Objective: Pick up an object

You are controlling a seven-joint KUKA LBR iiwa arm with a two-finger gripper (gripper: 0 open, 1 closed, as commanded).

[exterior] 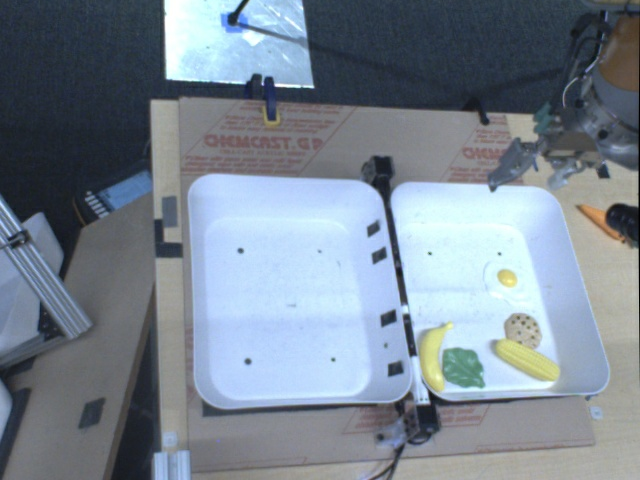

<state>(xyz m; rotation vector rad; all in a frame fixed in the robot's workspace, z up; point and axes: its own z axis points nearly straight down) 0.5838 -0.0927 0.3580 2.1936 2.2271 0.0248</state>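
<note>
The right bin (560, 228) holds a fried egg (505, 278), a round cookie (521, 329), a yellow corn cob (527, 360), a banana (433, 355) and a green leafy piece (463, 367), all in its near half. My gripper (535, 171) hangs above the bin's far right corner, well away from these items. Its fingers are spread open with nothing between them.
The left bin (290, 193) lies beside the right one, with a black hinge strip (392, 268) between them. An orange tool (598, 218) rests on the bench to the right. A metal sheet (238, 28) lies beyond the bench, and an aluminium rail (35, 273) at the left.
</note>
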